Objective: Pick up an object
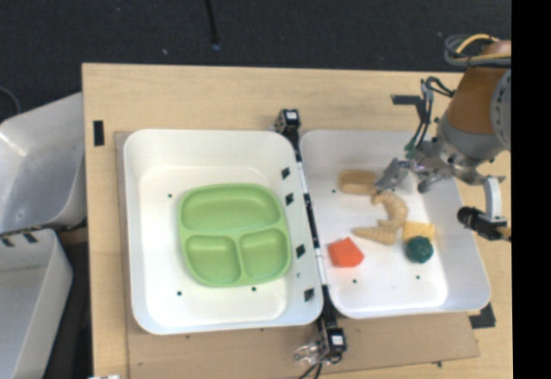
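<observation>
Left bin [138,196]: white, shallow, holds one green divided plate [234,233] with three compartments, one long section at the far side and two smaller ones at the near side. Plate sits about mid-bin, flat.

Black clips along the seam between the two bins.

Right bin [456,282]: white, several small items. Orange-red block [346,253] near the left wall, toward the near side. Tan bread-roll-shaped piece [356,182] farther back, lying flat. Tan cone-shaped piece [377,234] lies right of the red block, point toward the left. A second tan curved piece [396,208] just above the cone, touching or nearly touching it. Yellow block [419,231] just beside the cone's wide end. Dark green ball [419,251] touching the yellow block's near edge.

Gripper [405,173] low over the right bin's far half, arm [473,114] coming in from the right with its orange band. Fingers spread, nothing between them; one fingertip close to the curved tan piece and the roll's right end. Contact unclear.
</observation>
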Controlling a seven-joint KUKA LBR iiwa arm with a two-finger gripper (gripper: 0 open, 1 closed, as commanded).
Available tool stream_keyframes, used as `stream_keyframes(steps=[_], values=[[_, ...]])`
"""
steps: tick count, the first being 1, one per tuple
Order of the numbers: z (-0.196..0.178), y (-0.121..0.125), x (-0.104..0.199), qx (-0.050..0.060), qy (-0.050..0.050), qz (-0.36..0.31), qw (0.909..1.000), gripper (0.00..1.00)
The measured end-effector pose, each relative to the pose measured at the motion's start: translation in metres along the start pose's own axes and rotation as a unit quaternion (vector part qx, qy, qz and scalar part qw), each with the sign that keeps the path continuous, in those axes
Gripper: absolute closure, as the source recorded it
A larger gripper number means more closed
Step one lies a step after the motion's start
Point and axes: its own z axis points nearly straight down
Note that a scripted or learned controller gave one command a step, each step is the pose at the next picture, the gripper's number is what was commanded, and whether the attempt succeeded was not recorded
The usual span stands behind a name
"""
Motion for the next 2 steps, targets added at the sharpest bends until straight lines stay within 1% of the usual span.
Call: stream_keyframes(steps=[1, 2], values=[[0.025, 0.0, -0.001, -0.001, 0.0, 0.001, 1.0, 0.0], [0.012, 0.001, -0.002, -0.003, -0.002, 0.0, 1.0, 1.0]])
